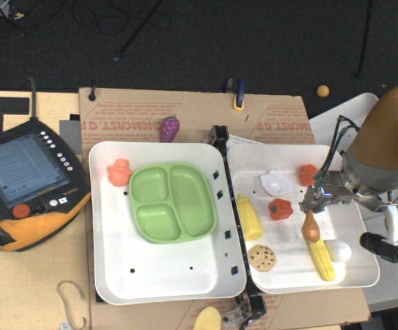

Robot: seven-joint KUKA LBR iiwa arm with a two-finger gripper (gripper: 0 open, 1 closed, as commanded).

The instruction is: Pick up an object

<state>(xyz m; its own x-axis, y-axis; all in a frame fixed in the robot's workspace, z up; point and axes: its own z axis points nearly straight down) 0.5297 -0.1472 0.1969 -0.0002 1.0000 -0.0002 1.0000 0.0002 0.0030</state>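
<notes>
End effector (313, 205) above brown toy (311, 228) (right bin (363, 218))

Two shallow white plastic bins, left (109, 253) and right (363, 280), carry ten small items between them.

Left bin: one green three-compartment plastic tray (172, 203) and one pink toy figure (119, 172). Right bin: one yellow block (248, 218), one yellow corn cob (322, 260), one round chocolate-chip cookie (261, 257), two red toy vegetables (280, 209) (306, 174), one brown pear-shaped piece (311, 229), and two white pieces (275, 183) (341, 251). Beyond the bins' far edge: one purple grape bunch (169, 128). At the near edge: one yellow lemon-like piece (207, 317).
</notes>
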